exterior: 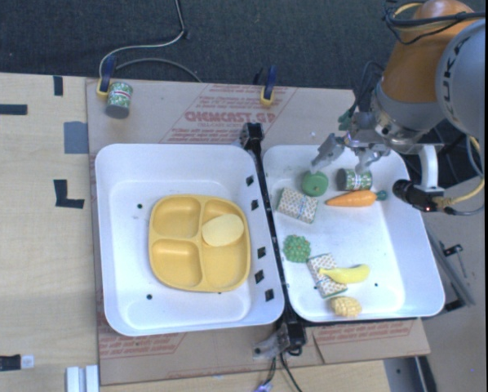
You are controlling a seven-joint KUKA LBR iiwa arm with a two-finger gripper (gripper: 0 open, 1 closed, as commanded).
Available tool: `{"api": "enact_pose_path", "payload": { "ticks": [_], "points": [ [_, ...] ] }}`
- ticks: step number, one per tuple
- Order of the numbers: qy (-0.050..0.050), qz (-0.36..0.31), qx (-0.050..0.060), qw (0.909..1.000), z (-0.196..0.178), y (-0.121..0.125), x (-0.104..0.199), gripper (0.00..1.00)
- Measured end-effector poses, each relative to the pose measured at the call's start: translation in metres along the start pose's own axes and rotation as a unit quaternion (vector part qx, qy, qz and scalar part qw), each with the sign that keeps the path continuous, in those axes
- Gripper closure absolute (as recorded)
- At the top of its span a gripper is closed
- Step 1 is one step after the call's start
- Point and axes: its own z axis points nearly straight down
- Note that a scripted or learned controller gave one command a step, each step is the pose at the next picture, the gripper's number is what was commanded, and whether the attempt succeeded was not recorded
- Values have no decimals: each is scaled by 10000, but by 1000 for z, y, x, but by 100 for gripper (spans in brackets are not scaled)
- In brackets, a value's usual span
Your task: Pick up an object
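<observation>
A yellow divided plate (199,242) is being carried in the left bin (113,219). In the right bin (407,292), at twelve o'clock, the gripper (348,155) is being held spread wide, nothing clasped, above the green ball (314,184) and carrot (352,200).

The fingers (348,154) hang spread over the back of the right bin (407,256). Just below them crowd a green ball (314,184), a small can (354,178) lying on its side and a carrot (354,199), leaving little bare floor between. Further on, past the fingers toward the front, lie a patterned block (298,206), a broccoli (296,248), a banana (345,274) and a corn cob (344,305). The bin's right half, beyond the carrot, lies open.
</observation>
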Motion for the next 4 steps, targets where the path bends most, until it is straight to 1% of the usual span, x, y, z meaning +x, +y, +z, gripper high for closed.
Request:
{"api": "enact_pose_path", "payload": {
  "ticks": [1, 2, 3, 4],
  "points": [
    [2, 4, 20, 10000, 125, -5, -16, 0],
    [7, -3, -28, 10000, 144, 0, -8, 0],
    [33, -14, -64, 10000, 143, 6, -28, 0],
    [-21, 6, -85, 10000, 144, 3, -16, 0]
  ]
}}
